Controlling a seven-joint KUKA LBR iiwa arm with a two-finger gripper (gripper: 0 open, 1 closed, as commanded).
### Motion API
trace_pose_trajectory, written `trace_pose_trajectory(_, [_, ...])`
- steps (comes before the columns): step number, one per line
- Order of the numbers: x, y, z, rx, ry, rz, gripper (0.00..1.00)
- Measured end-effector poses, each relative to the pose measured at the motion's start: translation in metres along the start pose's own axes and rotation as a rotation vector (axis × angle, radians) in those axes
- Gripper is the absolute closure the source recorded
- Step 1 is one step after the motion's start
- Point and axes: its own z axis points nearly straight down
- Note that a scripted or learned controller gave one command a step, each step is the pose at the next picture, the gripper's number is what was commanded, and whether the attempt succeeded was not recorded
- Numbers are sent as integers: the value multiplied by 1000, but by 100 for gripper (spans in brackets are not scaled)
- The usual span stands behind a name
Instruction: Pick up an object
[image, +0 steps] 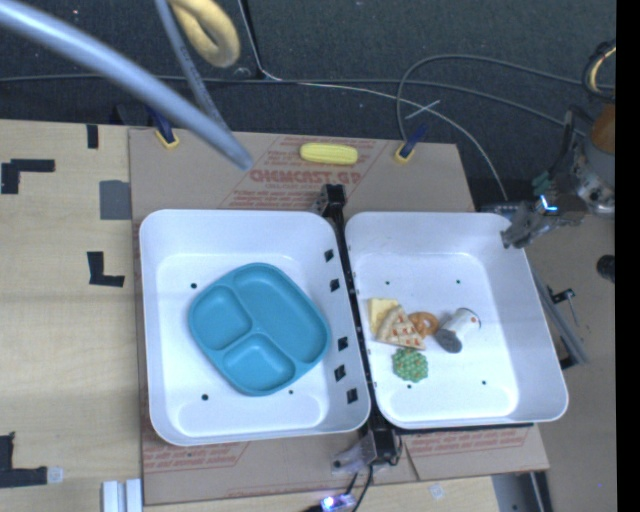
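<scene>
Pizza slice (401, 329), tip toward lower right

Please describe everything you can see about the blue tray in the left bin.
The blue tray is a smooth, plastic-looking plate with rounded corners and three sunken compartments: two smaller ones and one larger one. It lies flat, right side up, turned at an angle to the walls of the left bin. It rests on the bin's white floor near the middle, and no other object touches it.
</scene>
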Motion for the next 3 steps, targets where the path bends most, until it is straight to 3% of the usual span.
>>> trace_pose_trajectory(3, [142,-12,4,6,2,-2,100])
